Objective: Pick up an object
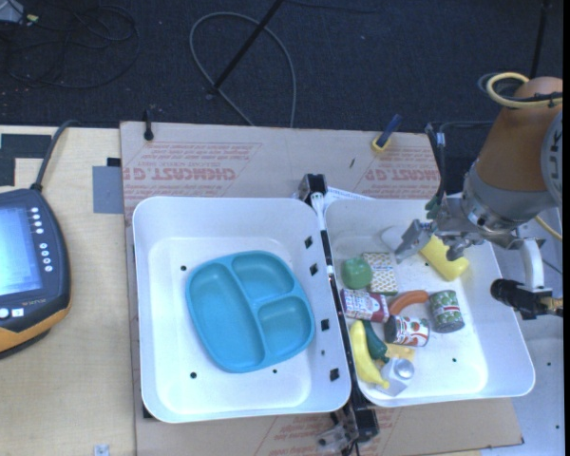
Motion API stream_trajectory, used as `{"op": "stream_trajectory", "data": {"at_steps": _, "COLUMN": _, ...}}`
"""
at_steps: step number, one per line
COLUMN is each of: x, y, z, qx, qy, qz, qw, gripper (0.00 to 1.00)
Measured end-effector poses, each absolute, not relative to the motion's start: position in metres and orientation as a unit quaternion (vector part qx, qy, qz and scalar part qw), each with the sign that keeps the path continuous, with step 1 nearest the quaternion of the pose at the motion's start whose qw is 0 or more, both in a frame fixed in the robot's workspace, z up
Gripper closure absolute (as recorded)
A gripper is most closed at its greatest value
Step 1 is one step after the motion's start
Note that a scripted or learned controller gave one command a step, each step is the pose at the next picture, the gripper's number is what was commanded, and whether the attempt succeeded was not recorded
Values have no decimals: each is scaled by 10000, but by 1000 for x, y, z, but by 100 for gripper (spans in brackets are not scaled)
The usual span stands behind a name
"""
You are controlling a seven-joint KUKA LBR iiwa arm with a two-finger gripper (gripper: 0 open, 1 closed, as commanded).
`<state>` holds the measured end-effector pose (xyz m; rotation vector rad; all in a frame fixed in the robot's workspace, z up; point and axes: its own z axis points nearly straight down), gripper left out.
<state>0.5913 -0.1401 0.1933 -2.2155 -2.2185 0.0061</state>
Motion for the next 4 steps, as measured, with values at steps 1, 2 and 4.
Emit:
{"op": "stream_trajectory", "data": {"at_steps": 1, "x": 567, "y": -114, "z": 108, "qx": -7074, "qy": -7069, "qz": -6, "qw": -18, "gripper": 0}}
{"op": "stream_trajectory", "data": {"at_steps": 2, "x": 644, "y": -134, "z": 85, "qx": -7064, "qy": -7078, "qz": 33, "qw": 20, "gripper": 0}}
{"op": "stream_trajectory", "data": {"at_steps": 4, "x": 589, "y": -100, "z": 86, "qx": -7071, "qy": -7071, "qz": 6, "qw": 20, "gripper": 0}}
